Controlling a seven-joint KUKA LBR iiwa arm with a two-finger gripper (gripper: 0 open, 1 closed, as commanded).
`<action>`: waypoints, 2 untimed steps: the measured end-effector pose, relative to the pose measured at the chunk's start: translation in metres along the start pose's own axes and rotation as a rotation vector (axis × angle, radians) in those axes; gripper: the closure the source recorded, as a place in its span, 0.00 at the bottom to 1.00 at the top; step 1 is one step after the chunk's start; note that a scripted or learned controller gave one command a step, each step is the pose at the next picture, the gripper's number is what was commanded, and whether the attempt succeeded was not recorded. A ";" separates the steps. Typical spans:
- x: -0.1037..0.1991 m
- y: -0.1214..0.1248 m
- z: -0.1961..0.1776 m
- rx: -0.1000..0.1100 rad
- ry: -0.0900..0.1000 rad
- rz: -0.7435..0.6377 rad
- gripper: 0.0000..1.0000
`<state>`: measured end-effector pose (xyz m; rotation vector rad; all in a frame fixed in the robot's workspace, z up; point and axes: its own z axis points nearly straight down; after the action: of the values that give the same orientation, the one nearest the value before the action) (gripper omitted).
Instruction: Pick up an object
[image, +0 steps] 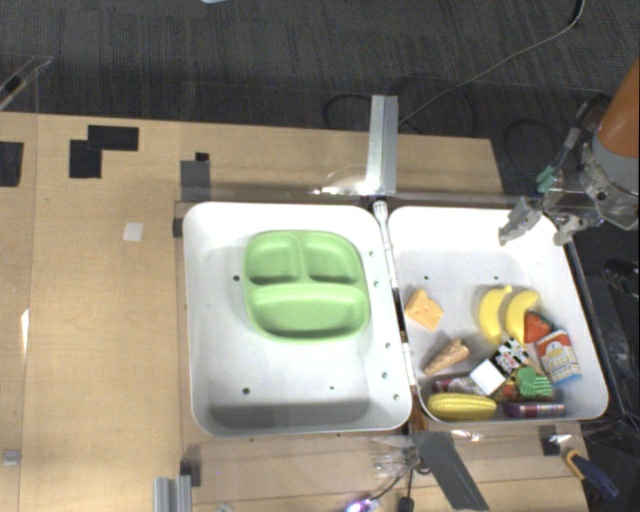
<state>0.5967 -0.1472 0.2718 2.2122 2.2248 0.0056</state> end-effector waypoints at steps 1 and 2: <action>-0.007 0.045 -0.122 -0.004 -0.002 -0.167 0.00; 0.026 0.032 -0.162 -0.003 -0.002 -0.217 0.00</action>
<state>0.6275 -0.1206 0.4336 1.9556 2.4484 0.0069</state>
